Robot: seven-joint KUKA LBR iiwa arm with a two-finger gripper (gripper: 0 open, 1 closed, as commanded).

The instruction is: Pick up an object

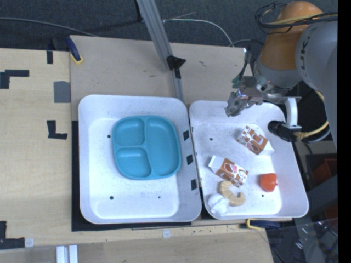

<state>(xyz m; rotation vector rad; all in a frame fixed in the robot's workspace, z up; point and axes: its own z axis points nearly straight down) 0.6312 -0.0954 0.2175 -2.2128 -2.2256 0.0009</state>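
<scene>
The right white bin (211, 127) holds several small items: a brown-and-white packet (253, 139), a second packet (228, 170), a red object (268, 182), a tan curved pastry (232, 193) and a white lump (218, 204). My gripper (235, 106) hangs over the bin's far edge, up and left of the first packet and apart from every item. Nothing shows between its fingertips. The fingers look close together, but the view is too small to settle their state.
The left white bin (96, 163) holds a blue divided plate (146, 147). A grey metal bar (156, 26) slants down to the bins' far edge. The arm's orange band (290, 21) and a black cable (282, 130) sit at the right.
</scene>
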